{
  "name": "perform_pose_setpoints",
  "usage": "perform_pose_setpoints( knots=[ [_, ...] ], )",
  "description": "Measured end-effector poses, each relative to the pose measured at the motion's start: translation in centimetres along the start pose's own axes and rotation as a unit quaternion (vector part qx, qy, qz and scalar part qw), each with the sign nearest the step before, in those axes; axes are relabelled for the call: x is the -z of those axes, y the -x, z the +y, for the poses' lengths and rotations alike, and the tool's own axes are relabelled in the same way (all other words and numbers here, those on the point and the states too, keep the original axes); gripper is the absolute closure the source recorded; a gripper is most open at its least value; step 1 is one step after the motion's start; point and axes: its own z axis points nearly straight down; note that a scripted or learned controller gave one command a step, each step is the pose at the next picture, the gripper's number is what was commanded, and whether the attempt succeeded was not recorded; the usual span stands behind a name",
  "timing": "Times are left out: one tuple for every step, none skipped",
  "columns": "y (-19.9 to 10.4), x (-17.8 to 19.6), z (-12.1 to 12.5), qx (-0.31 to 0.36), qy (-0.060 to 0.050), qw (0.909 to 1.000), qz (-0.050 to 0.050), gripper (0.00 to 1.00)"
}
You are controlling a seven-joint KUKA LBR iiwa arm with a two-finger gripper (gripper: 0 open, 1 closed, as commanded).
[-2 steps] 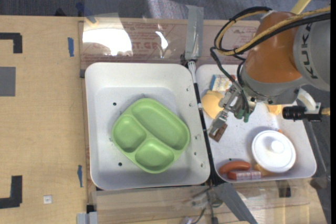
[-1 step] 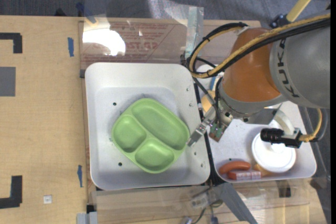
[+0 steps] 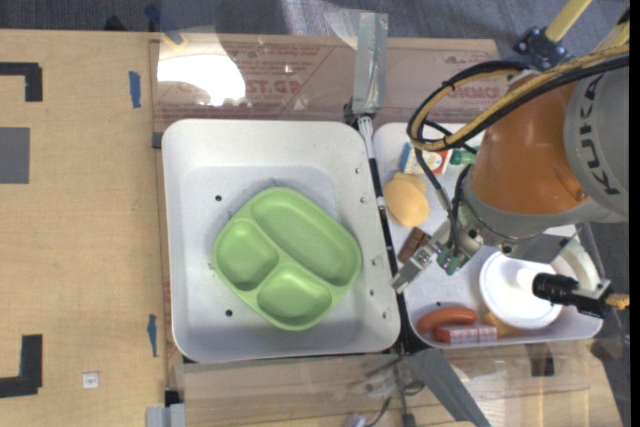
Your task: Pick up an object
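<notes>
The picking job does not look done yet, because nothing is lifted up out of a bin. The left bin [image 3: 190, 155] has a green plate [image 3: 288, 258] with three sections lying flat in it. The right bin [image 3: 425, 330] has the small things the arm could pick: a yellow lemon-like thing [image 3: 407, 199] near the wall between the bins, a red hot-dog-like toy [image 3: 447, 319] at the near edge, and a white round cup or lid [image 3: 517, 290] beside it. The arm [image 3: 530, 155] hangs over the right bin and hides much of it. The gripper [image 3: 432, 255] is down low, just below the yellow thing and close to the middle wall. Whether it is open or closed is too hard to see, and nothing can be seen held in it. So the grab and the lift are most likely left to do.
</notes>
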Motion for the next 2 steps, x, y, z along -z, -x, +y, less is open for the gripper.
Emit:
perform_pose_setpoints(
  knots=[
    [-4.3,-5.1,3.9,-0.103,0.0,0.9946,-0.014,0.0],
    [-4.1,-5.8,4.9,-0.138,0.0,0.9902,-0.019,0.0]
  ],
)
